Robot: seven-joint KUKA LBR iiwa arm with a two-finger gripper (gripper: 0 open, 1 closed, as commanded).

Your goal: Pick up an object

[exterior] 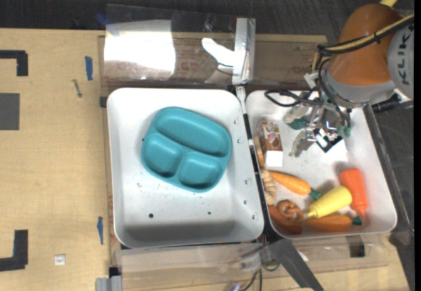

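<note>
The right bin (pixel 385 181) holds several toy foods. A brown snack bar (pixel 270 135) and a small white block (pixel 274 159) lie by its left wall. A slim orange carrot (pixel 290 183) lies below them. A yellow corn cob (pixel 332 201), a fat orange carrot (pixel 354 189), another carrot (pixel 329 222) and a brown pretzel-like piece (pixel 287 212) crowd the near right corner. My gripper (pixel 316 132) hangs over the upper middle of this bin, just right of the snack bar and apart from the pile. Nothing shows between its tips.
The left bin (pixel 125 171) carries a teal divided plate (pixel 186 147). The divider rim (pixel 250 151) runs between the two bins. A clear plastic sheet and metal bracket (pixel 240 52) stand behind them. Cables (pixel 283 95) trail from the wrist over the right bin's far edge.
</note>
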